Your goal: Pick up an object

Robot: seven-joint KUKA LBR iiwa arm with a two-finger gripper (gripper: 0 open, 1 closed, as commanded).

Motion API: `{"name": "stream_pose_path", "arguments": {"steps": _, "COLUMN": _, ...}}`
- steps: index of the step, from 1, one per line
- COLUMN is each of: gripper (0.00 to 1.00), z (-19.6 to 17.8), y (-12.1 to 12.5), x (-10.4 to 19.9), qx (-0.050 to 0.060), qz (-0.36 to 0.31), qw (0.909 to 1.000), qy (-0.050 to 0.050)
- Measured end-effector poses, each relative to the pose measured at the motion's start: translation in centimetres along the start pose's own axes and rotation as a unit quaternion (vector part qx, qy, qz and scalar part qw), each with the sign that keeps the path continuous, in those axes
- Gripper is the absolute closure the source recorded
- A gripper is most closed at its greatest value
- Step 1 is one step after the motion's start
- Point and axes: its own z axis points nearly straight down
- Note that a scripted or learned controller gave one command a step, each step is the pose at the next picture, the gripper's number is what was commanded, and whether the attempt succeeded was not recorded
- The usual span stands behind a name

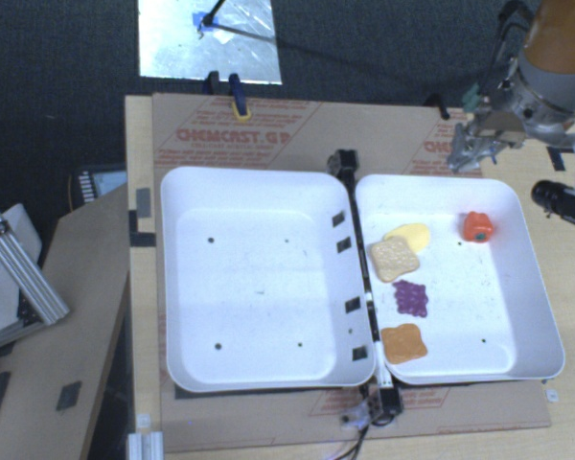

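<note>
Orange toy pepper (476,226) — below gripper (471,153) | right bin (527,286) | finger state — cannot tell

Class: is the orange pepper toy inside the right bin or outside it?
Inside. The orange pepper toy lies on the right bin floor near its far rim.

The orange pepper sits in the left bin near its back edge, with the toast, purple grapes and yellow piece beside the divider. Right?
Not quite: the orange pepper sits in the right bin, not the left, near its back edge. The toast, purple grapes and yellow piece do lie beside the divider, as the camera view shows.
</note>
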Motion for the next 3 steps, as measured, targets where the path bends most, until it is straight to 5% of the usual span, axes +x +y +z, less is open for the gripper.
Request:
{"name": "stream_pose_path", "arguments": {"steps": 1, "gripper": 1.00, "z": -6.4, "y": -7.0, "x": -6.2, "qx": 0.003, "qz": 0.005, "qw": 1.0000, "qy": -0.001}}
{"name": "stream_pose_path", "arguments": {"steps": 2, "gripper": 1.00, "z": -18.8, "y": -8.0, "x": -2.9, "qx": -0.004, "qz": -0.001, "qw": 1.0000, "qy": -0.001}}
{"name": "stream_pose_path", "arguments": {"steps": 3, "gripper": 1.00, "z": -11.6, "y": -9.1, "x": 7.8, "qx": 0.006, "qz": -0.003, "qw": 1.0000, "qy": 0.001}}
